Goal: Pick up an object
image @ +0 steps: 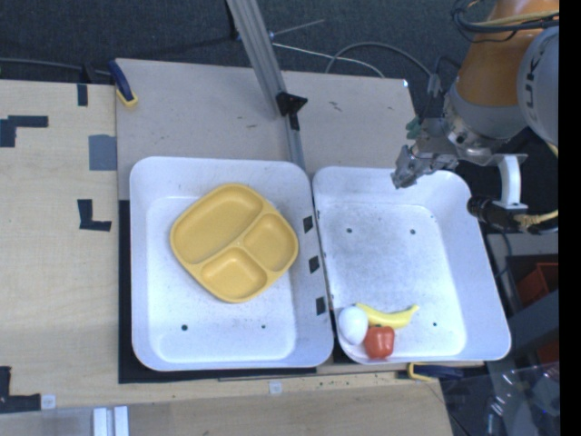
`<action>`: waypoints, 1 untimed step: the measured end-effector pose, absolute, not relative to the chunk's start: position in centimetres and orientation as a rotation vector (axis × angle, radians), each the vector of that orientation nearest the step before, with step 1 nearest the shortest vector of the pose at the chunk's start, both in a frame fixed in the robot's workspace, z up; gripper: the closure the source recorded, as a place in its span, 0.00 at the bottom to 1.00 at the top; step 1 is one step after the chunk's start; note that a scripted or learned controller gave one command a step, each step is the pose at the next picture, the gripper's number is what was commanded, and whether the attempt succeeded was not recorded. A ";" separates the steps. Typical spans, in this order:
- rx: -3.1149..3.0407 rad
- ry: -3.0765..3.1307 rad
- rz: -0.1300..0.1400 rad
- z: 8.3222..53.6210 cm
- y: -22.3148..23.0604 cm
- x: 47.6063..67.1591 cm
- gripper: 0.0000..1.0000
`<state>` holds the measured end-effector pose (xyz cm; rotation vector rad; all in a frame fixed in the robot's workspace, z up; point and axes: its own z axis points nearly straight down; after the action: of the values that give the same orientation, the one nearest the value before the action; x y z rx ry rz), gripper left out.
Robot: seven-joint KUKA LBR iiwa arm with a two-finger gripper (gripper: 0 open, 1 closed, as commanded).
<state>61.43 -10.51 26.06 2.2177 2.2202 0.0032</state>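
Arm's grey two-finger gripper [406, 176] hangs over the right white bin's [472, 243] far rim, honestly can't tell its state. Yellow plastic banana [392, 315], white egg-shaped ball [351, 325] and small red pepper [380, 341] huddle in the near corner, so next it needs to travel there and drop down

You cannot tell how the gripper [406, 176] ends; its tip is a small dark blur over the right bin's [458, 193] far rim. Behind it, the arm [508, 53] is cut off by the picture's top and right edges. Well below the gripper, the white ball [351, 323] hides part of the banana [392, 315].
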 end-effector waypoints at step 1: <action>2.218 2.228 -0.002 24.9 -5.8 59.5 1.00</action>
<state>59.48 -5.84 24.95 2.2178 2.2284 -0.0020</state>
